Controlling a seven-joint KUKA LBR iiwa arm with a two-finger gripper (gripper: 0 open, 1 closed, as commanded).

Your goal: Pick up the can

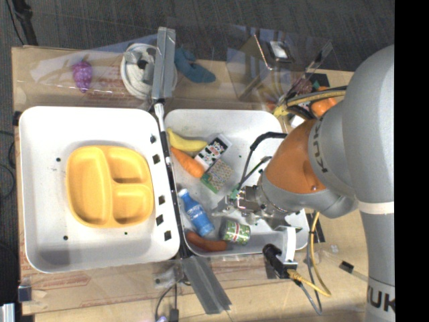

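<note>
Half the end effector (242, 205) hides beneath the wrist; whether it is spread is unclear. Green can (235, 231) lies just below it, partly shadowed.

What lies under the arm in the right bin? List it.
The green can lies just below the hand, beside the blue bottle. The bin floor beneath the orange band is covered, so its contents stay unknown.

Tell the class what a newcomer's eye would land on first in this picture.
The big grey arm with its orange band fills the right side, reaching down into the right bin. A bright yellow tray sits alone in the left bin. Below the wrist, a green can lies among the clutter.
</note>
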